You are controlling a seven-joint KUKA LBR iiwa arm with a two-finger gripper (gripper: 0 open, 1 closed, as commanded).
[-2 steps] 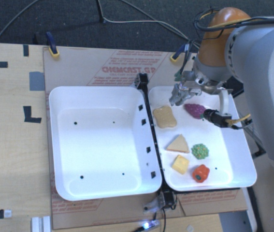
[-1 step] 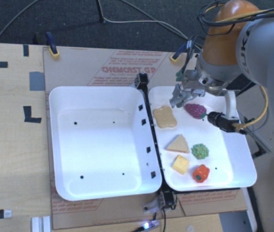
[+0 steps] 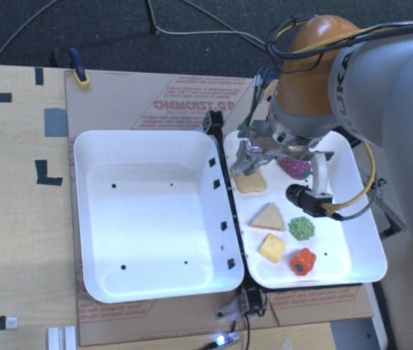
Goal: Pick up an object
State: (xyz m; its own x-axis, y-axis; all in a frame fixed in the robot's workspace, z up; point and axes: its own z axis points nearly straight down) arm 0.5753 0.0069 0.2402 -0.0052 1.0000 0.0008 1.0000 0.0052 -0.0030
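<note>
The KUKA arm [image 3: 366,71] takes up the upper right, grey with its orange band, leaning in over the right bin [image 3: 363,265]. The left bin [image 3: 148,217] sits touching it along the middle divider. The gripper [image 3: 248,162] hangs low at the right bin's upper left corner, right above a tan cookie-like piece [image 3: 250,184]; whether the fingers are apart or closed can't be told, too blurry. The other 5 items sit in the same bin: a tan wedge [image 3: 268,217], a purple lump [image 3: 294,167] partly hidden by the wrist, a yellow block [image 3: 272,248], a green bumpy ball [image 3: 301,228] and a red-orange piece [image 3: 302,261].
</note>
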